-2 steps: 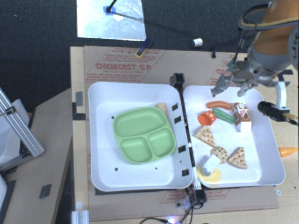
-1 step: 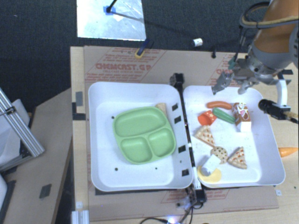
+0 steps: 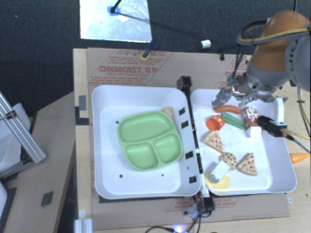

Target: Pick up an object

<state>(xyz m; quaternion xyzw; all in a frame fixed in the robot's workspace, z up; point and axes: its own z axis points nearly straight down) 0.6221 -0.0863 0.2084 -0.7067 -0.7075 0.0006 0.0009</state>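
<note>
Grey two-finger gripper hovers over the right white plastic bin; its state cannot be told.
Just beneath, the orange toy sausage looks light, rigid, smooth: pinch across its middle.

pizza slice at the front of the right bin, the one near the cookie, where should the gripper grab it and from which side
Come straight down from above: the pizza slice lies flat on the right bin floor. Probably close across its narrow upper part, where the wedge tapers to its tip. The cookie sits close on its left, so set the gripper fingers to clear that side.
</note>
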